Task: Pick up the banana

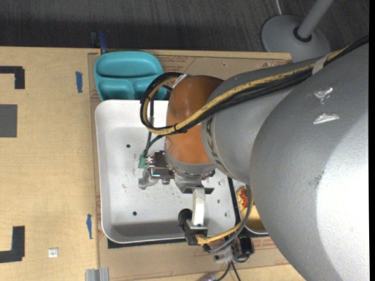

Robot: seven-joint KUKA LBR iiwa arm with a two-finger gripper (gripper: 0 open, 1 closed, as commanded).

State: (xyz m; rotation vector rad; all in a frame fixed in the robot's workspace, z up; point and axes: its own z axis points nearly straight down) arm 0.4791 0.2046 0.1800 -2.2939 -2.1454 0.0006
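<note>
The big grey arm (pixel 293 145) is stretched over the white bin (pixel 114 157), and whether its jaws are wide or squeezed together cannot be told.

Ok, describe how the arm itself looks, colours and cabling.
The arm is bulky, smooth grey, with a glossy orange band above the wrist. A yellow-and-black cable runs along it, and black cables loop beside the band. The wrist end carries metal fittings and a white piece.

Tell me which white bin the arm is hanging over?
The left bin: the arm's orange band sits above its floor. The right bin is mostly hidden beneath the arm.
</note>
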